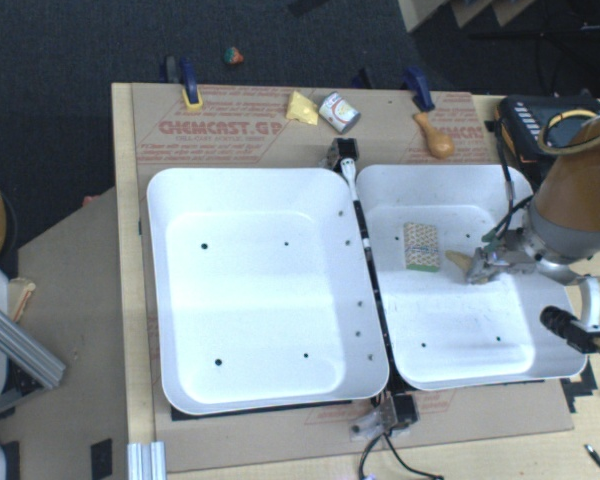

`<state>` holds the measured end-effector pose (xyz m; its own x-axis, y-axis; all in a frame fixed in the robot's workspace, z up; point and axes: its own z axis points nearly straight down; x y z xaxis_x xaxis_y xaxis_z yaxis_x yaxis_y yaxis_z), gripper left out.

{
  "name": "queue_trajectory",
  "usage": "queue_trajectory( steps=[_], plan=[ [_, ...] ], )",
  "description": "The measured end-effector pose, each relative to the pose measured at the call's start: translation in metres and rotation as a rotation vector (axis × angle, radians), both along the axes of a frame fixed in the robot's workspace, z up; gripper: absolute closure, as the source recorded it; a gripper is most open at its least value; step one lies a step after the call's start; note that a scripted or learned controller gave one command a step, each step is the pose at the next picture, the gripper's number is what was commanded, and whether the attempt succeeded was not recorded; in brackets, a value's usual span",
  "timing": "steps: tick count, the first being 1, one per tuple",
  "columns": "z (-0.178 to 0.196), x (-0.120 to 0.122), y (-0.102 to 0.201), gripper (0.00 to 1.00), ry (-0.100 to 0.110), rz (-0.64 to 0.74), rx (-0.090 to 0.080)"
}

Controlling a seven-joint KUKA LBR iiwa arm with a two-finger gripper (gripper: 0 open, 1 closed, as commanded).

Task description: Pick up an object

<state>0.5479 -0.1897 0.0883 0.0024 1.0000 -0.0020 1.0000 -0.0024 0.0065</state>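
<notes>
The likeliest failure from here is a grab that closes on nothing. The flat rectangular patterned pad in green and beige (421, 245) lies low against the floor of the right-hand shallow white plastic bin (450, 363), so there is little edge for the jaws to catch. Just beside it, on its right, sits a small tan wedge-shaped piece (459, 260), and the metal two-finger gripper (477, 271) is down right at that piece's right end. If the tips land on top of the piece rather than either side of it, it may skid along the smooth bin floor or be nudged against the pad. A glancing touch could also tip it out of reach towards the bin wall.

The grey arm with its orange band (570, 193) reaches in from the right over the rim of the right bin, wrist bent down so the gripper points to the bin floor near its middle. Its tips look to be at or very near the floor, though at this size that is uncertain. I cannot tell how the jaws stand; nothing is plainly seen between them.

The left-hand shallow white bin (255, 288) sits touching the right one on the cardboard-topped desk (250, 128).
</notes>
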Motion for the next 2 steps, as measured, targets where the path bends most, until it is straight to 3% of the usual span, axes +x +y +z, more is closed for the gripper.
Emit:
queue_trajectory(
  steps=[2],
  plan=[
    [0.001,-0.061,-0.022,1.00,-0.005,0.003,-0.002]
  ],
)
